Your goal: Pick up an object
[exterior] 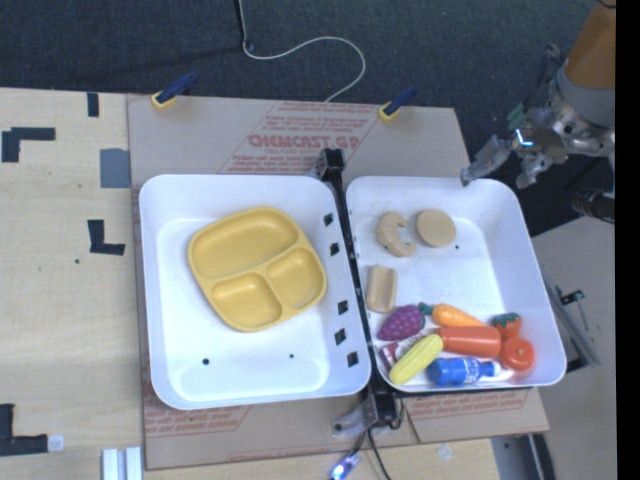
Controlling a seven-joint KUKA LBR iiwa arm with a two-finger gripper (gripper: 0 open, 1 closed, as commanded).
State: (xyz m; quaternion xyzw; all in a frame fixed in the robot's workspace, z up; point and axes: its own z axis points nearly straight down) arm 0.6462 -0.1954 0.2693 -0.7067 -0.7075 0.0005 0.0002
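The right white bin holds a pile of plastic toy food. Along its near edge lie a yellow corn cob, a blue and white bottle, a red-orange sausage-shaped piece, an orange carrot, a red tomato and a purple grape bunch. Farther back sit a tan croissant, a round tan biscuit and a beige bread slice. The left white bin carries a yellow three-compartment tray. The two-finger gripper hangs above the right bin's far right corner, fingers spread apart with nothing between them. The biscuit lies nearest it, the heaped pieces well apart towards the near edge
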